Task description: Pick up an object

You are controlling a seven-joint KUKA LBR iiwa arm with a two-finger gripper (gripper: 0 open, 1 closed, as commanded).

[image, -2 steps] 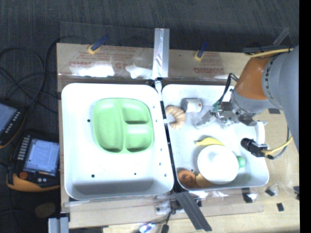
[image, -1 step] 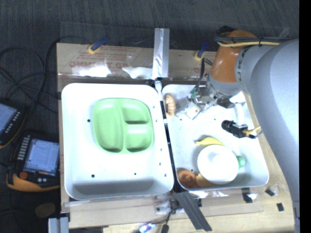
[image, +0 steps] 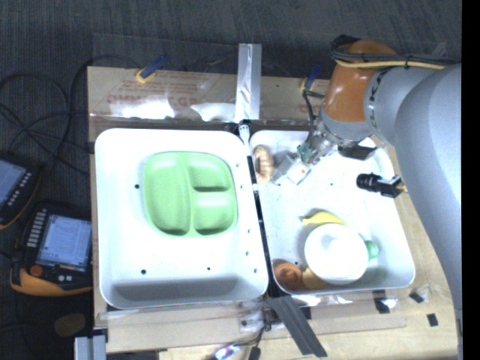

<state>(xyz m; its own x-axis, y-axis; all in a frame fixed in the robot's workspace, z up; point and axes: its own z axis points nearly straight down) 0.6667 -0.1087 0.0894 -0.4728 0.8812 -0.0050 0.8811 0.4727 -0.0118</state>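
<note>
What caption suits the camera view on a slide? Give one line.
KUKA arm's gripper lowered into the right bin near a tan object; green divided tray in the left bin.

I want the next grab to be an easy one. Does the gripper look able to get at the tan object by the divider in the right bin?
Probably yes: the gripper is low in the right bin, close beside the tan object, and nothing lies on top of it.

A green divided tray [image: 189, 192] lies in the left bin [image: 112, 223].

Grey arm [image: 435, 148], orange wrist band [image: 349, 88]
</note>
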